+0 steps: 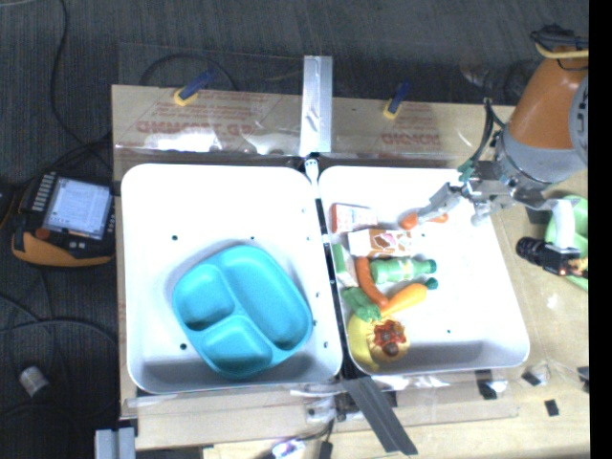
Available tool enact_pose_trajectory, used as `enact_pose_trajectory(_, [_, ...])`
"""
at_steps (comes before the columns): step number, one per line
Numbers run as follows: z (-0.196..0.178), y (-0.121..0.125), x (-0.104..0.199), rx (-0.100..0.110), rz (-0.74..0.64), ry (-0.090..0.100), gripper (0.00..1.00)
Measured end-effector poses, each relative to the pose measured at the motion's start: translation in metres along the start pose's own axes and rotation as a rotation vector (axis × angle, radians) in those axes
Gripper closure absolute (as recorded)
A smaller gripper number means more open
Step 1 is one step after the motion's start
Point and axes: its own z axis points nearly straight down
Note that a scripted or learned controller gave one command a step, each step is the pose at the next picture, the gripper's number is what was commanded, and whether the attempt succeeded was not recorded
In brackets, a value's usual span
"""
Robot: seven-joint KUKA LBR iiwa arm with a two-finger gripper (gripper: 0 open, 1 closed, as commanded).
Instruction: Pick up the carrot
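An orange carrot (pixel 405 298) with a green top lies slanted in the right bin (pixel 478 285), just below a green bottle (pixel 402 271). A second, redder orange piece (pixel 367 279) lies left of it. My gripper (pixel 442 202) hangs over the bin's far part, up and to the right of the carrot and apart from it. A small orange bit (pixel 422 220) shows right at the gripper's tip; I cannot tell whether it is held.
A carton (pixel 368 229) lies at the bin's far left, and a yellow fruit (pixel 376 342) with a red thing on it at the near left. The left bin (pixel 153 208) holds a blue divided tray (pixel 242 306). Green and black objects (pixel 559 237) sit on the bench at right.
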Motion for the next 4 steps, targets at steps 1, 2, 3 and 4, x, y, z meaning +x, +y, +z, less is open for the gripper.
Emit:
enact_pose_trajectory(1, [0.060, -0.051, -0.009, 0.000, -0.157, 0.000, 0.00])
enact_pose_trajectory(2, [0.066, -0.053, 0.020, 0.000, 0.053, 0.001, 0.00])
enact_pose_trajectory(3, [0.111, -0.089, 0.070, 0.001, 0.105, 0.000, 0.00])
enact_pose_trajectory(4, [0.106, -0.088, 0.071, 0.006, 0.102, 0.003, 1.00])
